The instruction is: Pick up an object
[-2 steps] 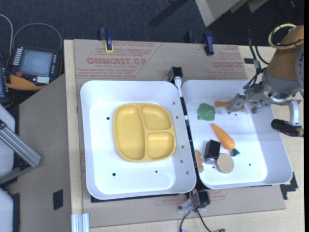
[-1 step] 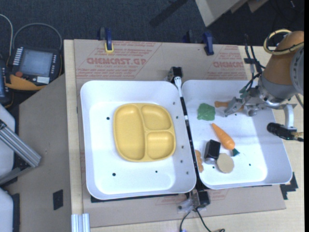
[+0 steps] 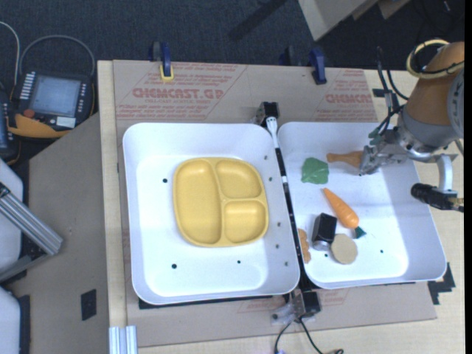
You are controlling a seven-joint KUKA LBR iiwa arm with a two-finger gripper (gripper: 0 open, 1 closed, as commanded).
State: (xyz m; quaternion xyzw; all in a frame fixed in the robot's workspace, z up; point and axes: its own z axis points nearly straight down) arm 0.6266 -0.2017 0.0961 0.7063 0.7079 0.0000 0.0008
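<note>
In the right bin [image 3: 413,260] lie a green lump [image 3: 315,171], an orange carrot [image 3: 341,208], a black block [image 3: 324,228], a tan round disc [image 3: 344,251] and a small orange piece [image 3: 303,245] at the left wall. A brown stick-shaped object [image 3: 342,157] lies near the back, pointing right. My gripper [image 3: 368,162] is low over the bin at the right end of that brown object, touching or very close to it. The grey arm with its orange band [image 3: 435,87] comes in from the right.
The left bin [image 3: 147,220] holds a yellow divided plate [image 3: 220,200]. A black cable and clip [image 3: 270,115] run along the seam between the bins. A black bracket [image 3: 435,195] juts in at the right bin's right rim.
</note>
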